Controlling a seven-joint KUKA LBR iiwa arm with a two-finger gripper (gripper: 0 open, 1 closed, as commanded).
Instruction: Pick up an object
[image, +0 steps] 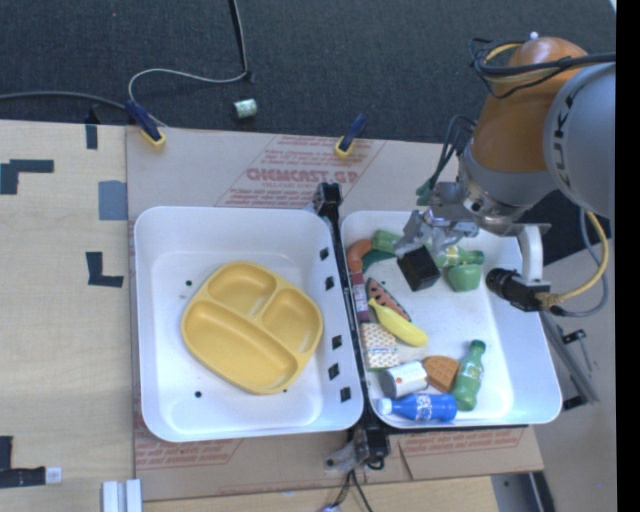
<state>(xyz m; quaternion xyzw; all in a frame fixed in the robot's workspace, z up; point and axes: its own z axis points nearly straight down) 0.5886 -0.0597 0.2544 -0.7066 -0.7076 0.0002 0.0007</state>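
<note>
Nearest us, beside the yellow plastic banana (400, 326), clutter crowds; we can't tell the gripper's (432, 232) state; it may snag the black block (418, 268).

Tray (252, 325) in left bin (160, 300); banana (398, 325), bottles in right bin (520, 340).

One camera hangs fixed above the tabletop (60, 300) and looks down at a slant. It stands far enough off to take in both bins side by side, the left bin (150, 330) and the right bin (520, 350), with dark floor (300, 60) along the top of its view. The arm (540, 110) enters from its right.
</note>
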